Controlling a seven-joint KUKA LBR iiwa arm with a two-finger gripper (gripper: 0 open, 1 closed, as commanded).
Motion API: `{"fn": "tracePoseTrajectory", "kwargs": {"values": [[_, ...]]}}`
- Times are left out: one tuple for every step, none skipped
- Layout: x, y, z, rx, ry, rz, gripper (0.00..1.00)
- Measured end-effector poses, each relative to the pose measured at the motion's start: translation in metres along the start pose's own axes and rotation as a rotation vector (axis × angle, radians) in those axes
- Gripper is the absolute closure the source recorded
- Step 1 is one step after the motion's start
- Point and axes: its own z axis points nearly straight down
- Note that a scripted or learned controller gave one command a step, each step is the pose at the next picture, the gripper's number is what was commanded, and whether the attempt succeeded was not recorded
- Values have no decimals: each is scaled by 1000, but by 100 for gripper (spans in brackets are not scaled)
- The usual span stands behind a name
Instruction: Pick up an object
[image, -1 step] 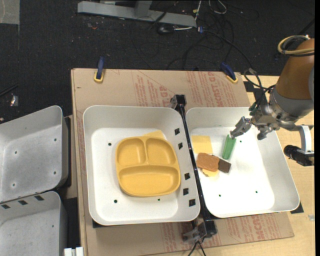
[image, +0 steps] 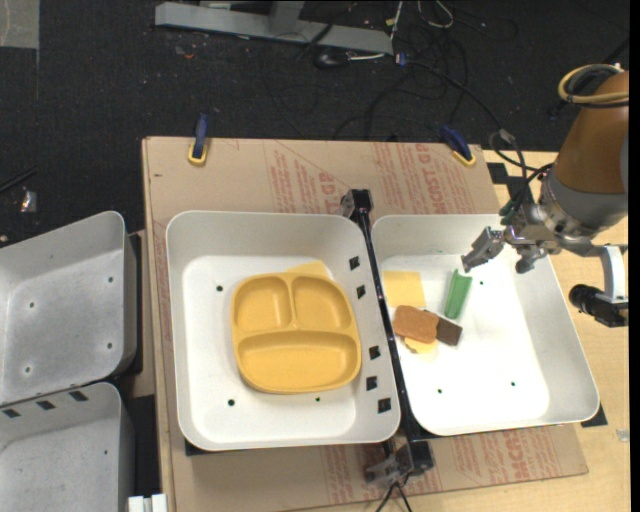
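Nothing is picked up yet: the open, empty hand (image: 503, 250) hovers over the right bin's (image: 520, 395) far edge, near the green block (image: 458, 294).

Yellow divided tray (image: 296, 334), white bins (image: 270, 425), green block (image: 458, 295), pale yellow sponge (image: 403, 289), brown bread slice (image: 416, 323).

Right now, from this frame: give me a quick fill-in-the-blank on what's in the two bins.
1. The yellow divided tray lies in the ____ bin.
2. The green block lies in the ____ bin.
3. The brown block rests on a flat ____ piece.
4. The gripper hovers over the right bin, holding ____.

Missing words: left; right; yellow; nothing
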Motion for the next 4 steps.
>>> {"fn": "tracePoseTrajectory", "kwargs": {"values": [[-3, 0, 44, 3, 0, 2, 0], [-2, 4, 106, 4, 1, 2, 0], [-1, 4, 115, 1, 0, 2, 0], [-1, 4, 104, -2, -1, 2, 100]]}}
